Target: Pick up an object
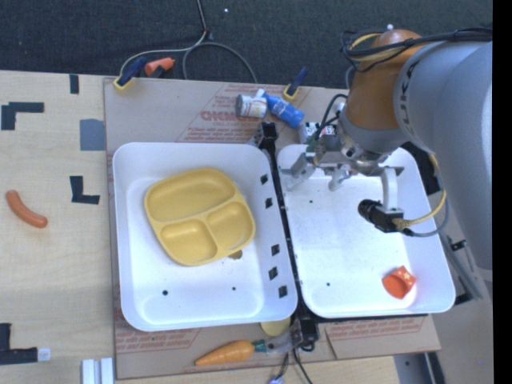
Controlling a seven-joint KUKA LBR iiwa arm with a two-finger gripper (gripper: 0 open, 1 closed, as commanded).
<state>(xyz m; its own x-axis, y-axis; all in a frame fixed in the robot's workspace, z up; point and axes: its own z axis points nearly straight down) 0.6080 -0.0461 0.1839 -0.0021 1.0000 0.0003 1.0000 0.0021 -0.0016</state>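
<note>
Camera view, catalogue of contents, with places given relative to the left bin [128, 238].

Left bin: shallow, white, resting on a cardboard sheet [192, 114] on the worktop [48, 294]. It carries a yellow divided plate [200, 214], lying flat and turned at a slant, toward the bin's far half.

Right bin [352, 294]: white, directly to the right of the left bin, the two rims meeting along a dark strip. An orange object [399, 282] lies in its near right corner, well apart from the left bin.

Arm [416, 78]: grey with an orange band, over the far part of the right bin. Its jaws [316, 170] hang just right of the left bin's far right corner, above the right bin's floor; they stand spread, with nothing between them. The orange object is well apart from them.

Beyond the left bin, on the cardboard: a blue and white bottle [272, 106] lying on its side, and a yellow clamp [140, 69] at the sheet's far left corner.

In front of the left bin: a toy carrot [228, 353] on the cardboard edge.

Left of the left bin, on the bare wood: a toy sausage [26, 210].
</note>
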